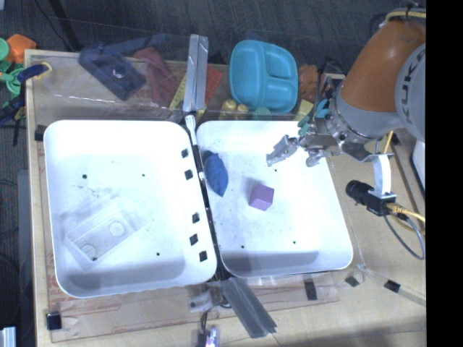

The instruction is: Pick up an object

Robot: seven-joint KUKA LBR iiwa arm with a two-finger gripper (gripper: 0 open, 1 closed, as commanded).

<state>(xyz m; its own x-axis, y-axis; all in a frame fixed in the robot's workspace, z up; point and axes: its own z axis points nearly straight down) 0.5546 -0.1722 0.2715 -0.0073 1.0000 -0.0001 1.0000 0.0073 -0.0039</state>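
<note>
Gripper (293, 152) hovers over right bin (329, 194), far-right part; fingers apart, nothing between them. Purple cube (261, 196) sits mid-bin, near-left of gripper. Blue object (215, 172) lies farther left, against divider.

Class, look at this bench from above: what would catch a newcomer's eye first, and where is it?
The arm's orange band glows at the upper right, its gripper over the right bin. In that bin lie a purple cube and a blue lump by the left wall. A turquoise tray sits behind the bins.
</note>
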